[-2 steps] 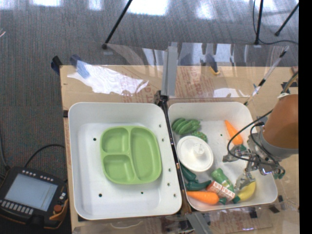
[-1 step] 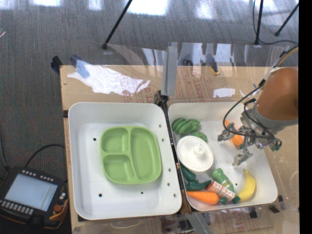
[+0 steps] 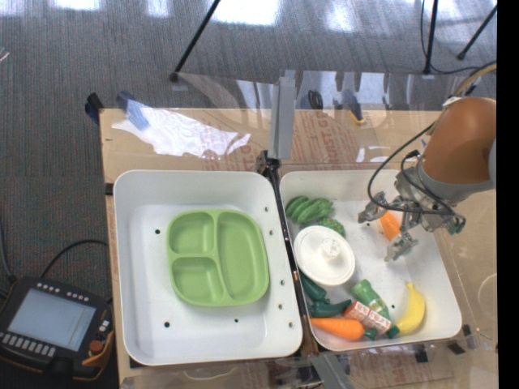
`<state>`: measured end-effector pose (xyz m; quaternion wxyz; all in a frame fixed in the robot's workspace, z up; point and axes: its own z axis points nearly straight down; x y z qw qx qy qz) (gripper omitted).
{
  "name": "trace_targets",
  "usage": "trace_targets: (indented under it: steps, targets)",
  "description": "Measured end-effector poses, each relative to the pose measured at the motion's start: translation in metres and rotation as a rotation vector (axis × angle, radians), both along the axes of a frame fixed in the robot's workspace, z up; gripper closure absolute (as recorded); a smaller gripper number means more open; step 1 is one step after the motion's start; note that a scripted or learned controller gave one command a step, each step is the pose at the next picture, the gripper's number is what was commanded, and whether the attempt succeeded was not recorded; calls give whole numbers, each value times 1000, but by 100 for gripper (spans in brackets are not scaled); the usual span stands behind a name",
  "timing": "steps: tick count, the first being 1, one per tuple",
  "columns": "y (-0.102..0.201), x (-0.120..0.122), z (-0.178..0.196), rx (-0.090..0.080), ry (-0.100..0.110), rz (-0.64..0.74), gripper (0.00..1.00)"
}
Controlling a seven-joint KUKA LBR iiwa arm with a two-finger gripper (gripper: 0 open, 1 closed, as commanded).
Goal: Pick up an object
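My pincer [image 3: 392, 228] hangs in the right white bin [image 3: 448, 286], fingers spread around a small orange piece [image 3: 390, 224]; bare floor at 6 o'clock. Round white lid [image 3: 324, 255] at 8 o'clock. Print on the small green-and-red packet [image 3: 371, 306] is unreadable.

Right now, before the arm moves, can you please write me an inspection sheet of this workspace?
Surface: brown bench bearing two white bins.
Job's things: right bin holds a white lid, green pods, a banana, a carrot, a small orange piece.
Clutter: green divided plate in left bin; crumpled plastic.
Claw: claw open, straddling the orange piece.
Cables: black cable on floor.
Surroundings: handheld pendant, stand legs.
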<state>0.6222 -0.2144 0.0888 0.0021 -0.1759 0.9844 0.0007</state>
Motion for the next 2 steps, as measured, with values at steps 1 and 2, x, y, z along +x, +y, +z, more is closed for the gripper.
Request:
trace_targets:
  steps: [1, 2]
  targets:
    - [-1, 1, 12, 2, -7, -7, 100]
    - [71, 22, 139, -2, -17, -77, 100]
